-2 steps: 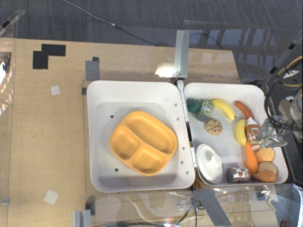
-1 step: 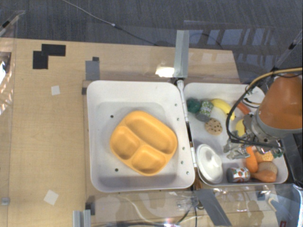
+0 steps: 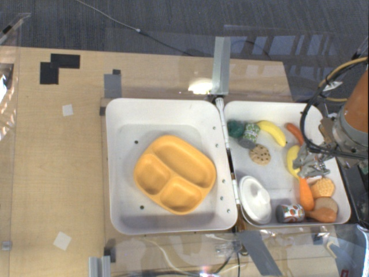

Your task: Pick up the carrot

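Observation:
The carrot (image 3: 305, 194) is a short orange piece lying near the front right of the right bin (image 3: 277, 111), its length running roughly front to back. My gripper (image 3: 313, 165) hangs just behind the carrot's far end, over a yellow fruit piece (image 3: 293, 159). The view shows nothing held in it. The arm's grey body and cables cover the bin's right rim.
Close around the carrot lie a round cracker (image 3: 323, 186), a brown potato-like piece (image 3: 324, 210) and a small can (image 3: 290, 213). A white bowl (image 3: 255, 197), cookie (image 3: 260, 154), banana (image 3: 273, 132), broccoli (image 3: 243, 131) and red pepper (image 3: 294, 133) share the bin. The left bin (image 3: 121, 154) holds a yellow divided plate (image 3: 174, 172).

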Tool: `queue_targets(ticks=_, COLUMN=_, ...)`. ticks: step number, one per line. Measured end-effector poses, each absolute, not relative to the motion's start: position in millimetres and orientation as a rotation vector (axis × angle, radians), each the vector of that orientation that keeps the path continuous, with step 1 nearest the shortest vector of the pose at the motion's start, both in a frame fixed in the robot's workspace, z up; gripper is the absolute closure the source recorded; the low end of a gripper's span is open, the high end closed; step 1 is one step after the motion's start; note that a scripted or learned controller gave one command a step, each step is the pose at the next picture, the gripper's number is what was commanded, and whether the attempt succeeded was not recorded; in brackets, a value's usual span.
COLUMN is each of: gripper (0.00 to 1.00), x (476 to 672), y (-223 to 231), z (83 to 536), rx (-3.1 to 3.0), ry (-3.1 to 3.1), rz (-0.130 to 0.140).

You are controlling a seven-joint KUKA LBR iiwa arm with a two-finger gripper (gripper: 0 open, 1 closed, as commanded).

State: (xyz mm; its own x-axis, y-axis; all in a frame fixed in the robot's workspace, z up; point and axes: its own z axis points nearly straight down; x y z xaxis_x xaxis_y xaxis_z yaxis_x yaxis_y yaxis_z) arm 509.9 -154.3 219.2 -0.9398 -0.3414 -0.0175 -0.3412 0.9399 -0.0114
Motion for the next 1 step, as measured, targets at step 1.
queue_targets(ticks=1, gripper=1.0, x=499.7, y=-144.6, z=92.3, rx=-1.104, ry=2.93, rz=-0.007)
